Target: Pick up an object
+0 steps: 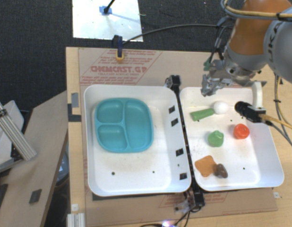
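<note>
Far left, outside the bins, a grey slatted piece (13, 136) sits at the frame edge on a low side surface.

L bin (132, 181): holds one thing, a teal divided tray (123, 125) w/ three compartments, lying flat in the bin's upper-middle part. Rest of that bin floor is bare white w/ a few dark specks.

Black clips (175, 122) run down the seam between the two bins.

R bin (259, 169), going L to R: a green stick-like piece (201, 114) near the top, its R end touching or just beside a small white ball (220, 107). Below, an orange flat piece (205, 165) w/ a brown lump (220, 170) touching its R side, near the front wall. A green rounded object (215, 137) sits mid-bin. An orange-red round object (241, 131) lies R of it, apart.

Gripper (210, 86) hangs over the R bin's back edge, just above the white ball and green stick, nothing between its fingers; whether they're apart or together can't be told from this angle. Grey arm (259, 27) w/ orange band comes in from the upper R.
</note>
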